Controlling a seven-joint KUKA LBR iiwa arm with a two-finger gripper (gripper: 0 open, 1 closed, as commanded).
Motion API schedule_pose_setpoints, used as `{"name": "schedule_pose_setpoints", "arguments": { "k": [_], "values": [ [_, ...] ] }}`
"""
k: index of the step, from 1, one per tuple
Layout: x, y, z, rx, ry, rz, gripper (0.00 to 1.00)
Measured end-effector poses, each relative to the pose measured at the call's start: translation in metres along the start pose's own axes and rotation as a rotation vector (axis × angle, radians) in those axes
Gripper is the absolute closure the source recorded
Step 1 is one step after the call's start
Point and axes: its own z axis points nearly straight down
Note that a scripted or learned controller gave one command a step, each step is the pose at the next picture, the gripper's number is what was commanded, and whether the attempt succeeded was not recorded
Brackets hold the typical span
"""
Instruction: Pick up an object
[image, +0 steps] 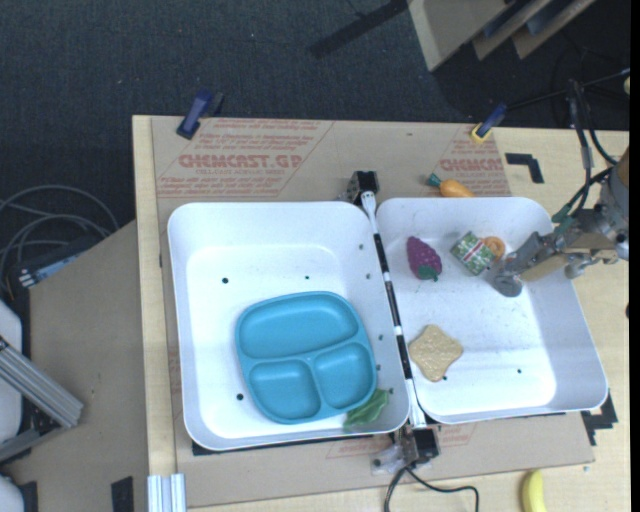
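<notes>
While low, gripper (506, 279) beside carton (474, 251)

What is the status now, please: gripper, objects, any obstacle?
Gripper low in right bin, nothing seen held. Green packet just beside it; purple fruit and cracker lie apart. Nothing blocks the packet.

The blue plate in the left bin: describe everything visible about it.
The blue plate is a light blue, smooth, plastic-looking tray with rounded corners and three compartments: one wide section along its far side and two smaller ones nearer the camera. It lies flat and face up on the floor of the left bin, turned slightly askew, toward the bin's near right. Nothing lies in its compartments. A green leafy item overlaps its near right corner.
</notes>
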Motion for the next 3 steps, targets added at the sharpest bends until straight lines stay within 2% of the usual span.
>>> {"name": "schedule_pose_setpoints", "arguments": {
  "k": [1,2,3],
  "values": [
    [0.031,0.085,0.137,-0.009,-0.001,-0.002,0.0],
    [0.026,0.124,0.172,-0.001,0.0,-0.001,0.0],
    [0.026,0.125,0.162,-0.003,-0.002,-0.002,1.0]
  ]
}}
